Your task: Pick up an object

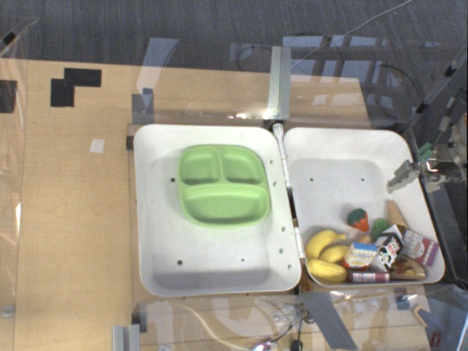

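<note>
The task stands at its opening step: no object is lifted, and the gripper (409, 171) hangs at the right rim of the right bin (344, 156), well apart from the pile of objects. Its fingers (401, 177) are seen as one grey wedge pointing down and left toward the bin floor. How far they are open cannot be told from this slant, and nothing shows between them.

Right bin contents: all objects are gathered in the near right corner.
- A bunch of bananas (327, 254) lies at the left of the pile, yellow, resting on the bin floor near the front wall.
- A small red and green fruit, probably a strawberry (357, 219), sits just behind the bananas, apart from them.
- A small white carton (362, 255) lies touching the bananas on their right.
- A black and white printed carton (390, 248) lies beside it.
- A maroon packet (419, 247) lies at the far right of the pile, against the bin wall.
- A tan cone-shaped piece (396, 212) stands behind the cartons.

Left bin (157, 196) contents: one green divided tray (221, 184), flat, centred, with three compartments that hold nothing.

Next move, as a judgement: the gripper needs to travel toward the near corner, choose one object and descend over it. The strawberry and the bananas are the least crowded targets. The cartons lie packed together, so a grasp there risks the fingers landing on two items or pushing them against the wall.
</note>
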You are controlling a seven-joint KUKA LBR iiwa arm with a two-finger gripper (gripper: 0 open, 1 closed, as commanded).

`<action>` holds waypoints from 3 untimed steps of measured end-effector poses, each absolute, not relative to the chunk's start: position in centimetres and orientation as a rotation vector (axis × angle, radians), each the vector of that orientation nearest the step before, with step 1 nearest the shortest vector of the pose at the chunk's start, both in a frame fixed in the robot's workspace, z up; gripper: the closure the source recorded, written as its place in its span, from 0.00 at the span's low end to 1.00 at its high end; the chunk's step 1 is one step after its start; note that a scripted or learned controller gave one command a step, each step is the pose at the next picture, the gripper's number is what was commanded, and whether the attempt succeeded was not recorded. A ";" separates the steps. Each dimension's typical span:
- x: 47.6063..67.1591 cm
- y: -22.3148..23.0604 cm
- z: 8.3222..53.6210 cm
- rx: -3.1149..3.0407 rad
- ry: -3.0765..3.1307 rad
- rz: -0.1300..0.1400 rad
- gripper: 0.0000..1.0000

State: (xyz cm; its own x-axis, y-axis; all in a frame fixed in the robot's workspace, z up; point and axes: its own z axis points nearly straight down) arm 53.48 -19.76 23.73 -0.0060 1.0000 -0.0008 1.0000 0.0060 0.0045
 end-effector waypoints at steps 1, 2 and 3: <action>53.6 -14.2 9.5 2.141 2.293 0.006 0.00; 55.3 -15.1 9.1 2.222 2.207 0.015 0.00; 55.6 -14.8 10.4 2.218 2.206 0.027 1.00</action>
